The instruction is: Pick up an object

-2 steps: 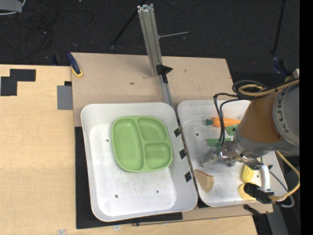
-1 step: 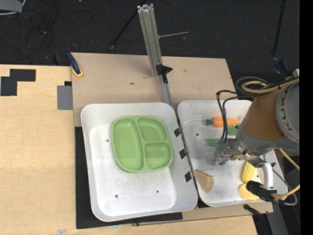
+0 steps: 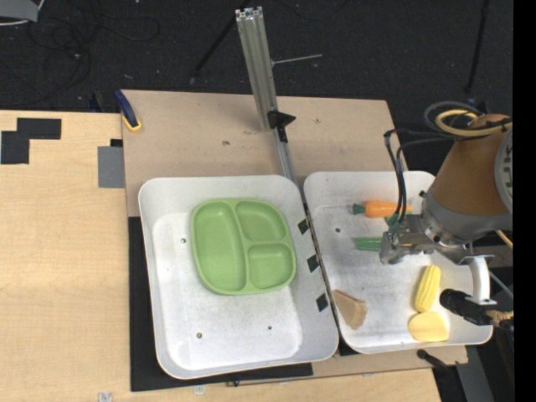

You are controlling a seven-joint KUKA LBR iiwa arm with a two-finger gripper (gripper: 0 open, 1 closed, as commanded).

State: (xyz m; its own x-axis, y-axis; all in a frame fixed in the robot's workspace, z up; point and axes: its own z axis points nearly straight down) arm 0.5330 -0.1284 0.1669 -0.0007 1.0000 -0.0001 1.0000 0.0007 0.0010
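Note:
My gripper (image 3: pixel 395 253) hangs low over the middle of the right bin (image 3: pixel 331 193), reaching in from the right. A thin green stick-like object (image 3: pixel 367 243) lies right at the gripper's left side; whether they touch is unclear. An orange carrot (image 3: pixel 381 209) with a green tip lies just behind it. In front of the gripper, to its right, a yellow corn cob (image 3: pixel 427 286) stands on end. A yellow lump (image 3: pixel 429 327) rests near the bin's front right corner. A brown wedge (image 3: pixel 353 310) sits at the bin's front left.
The left bin (image 3: pixel 167 308) holds a green divided plate (image 3: pixel 244 246). An upright metal post (image 3: pixel 258 65) stands behind the bins. Black clips (image 3: pixel 311 262) line the seam between the bins.

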